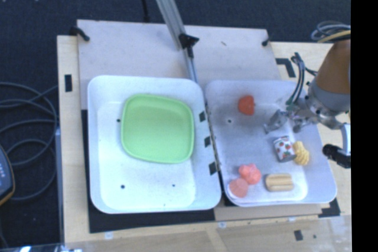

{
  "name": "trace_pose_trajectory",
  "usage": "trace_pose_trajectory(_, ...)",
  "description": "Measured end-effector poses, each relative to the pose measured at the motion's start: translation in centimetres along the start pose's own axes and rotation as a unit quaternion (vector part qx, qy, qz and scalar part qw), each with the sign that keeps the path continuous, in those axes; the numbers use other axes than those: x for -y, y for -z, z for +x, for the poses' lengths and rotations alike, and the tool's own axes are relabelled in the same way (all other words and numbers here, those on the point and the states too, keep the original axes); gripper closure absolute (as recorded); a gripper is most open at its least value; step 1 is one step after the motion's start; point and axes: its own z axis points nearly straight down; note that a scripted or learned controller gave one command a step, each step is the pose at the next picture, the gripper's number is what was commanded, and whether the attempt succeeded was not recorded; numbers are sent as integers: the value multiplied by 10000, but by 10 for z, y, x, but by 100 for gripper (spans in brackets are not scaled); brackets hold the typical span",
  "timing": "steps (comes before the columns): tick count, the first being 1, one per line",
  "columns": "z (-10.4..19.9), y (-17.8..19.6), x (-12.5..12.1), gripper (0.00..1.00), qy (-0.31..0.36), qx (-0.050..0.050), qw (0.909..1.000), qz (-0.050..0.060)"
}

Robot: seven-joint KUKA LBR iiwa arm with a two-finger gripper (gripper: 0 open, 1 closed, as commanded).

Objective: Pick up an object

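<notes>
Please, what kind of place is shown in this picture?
Probably a robotics lab bench set up for grasping tests. Two shallow white bins sit side by side: the left bin holds a green plate, the right bin holds small toy foods, and the arm's hand reaches over it.

No text, label or number is legible anywhere.

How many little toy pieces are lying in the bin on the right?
6: red piece at the back, patterned cube and yellow piece mid-right, pink piece, pink disc and tan roll in front. The arm may hide more.
</notes>
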Motion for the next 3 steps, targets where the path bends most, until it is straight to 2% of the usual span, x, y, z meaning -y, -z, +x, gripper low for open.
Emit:
trace_pose_trajectory(1, 0, 13, -1, 100, 2, 2, 10000, -28)
trace_pose_trajectory(2, 9, 66, 0, 100, 10, 5, 10000, -43)
trace_pose_trajectory(3, 9, 66, 0, 100, 7, -2, 10000, -20)
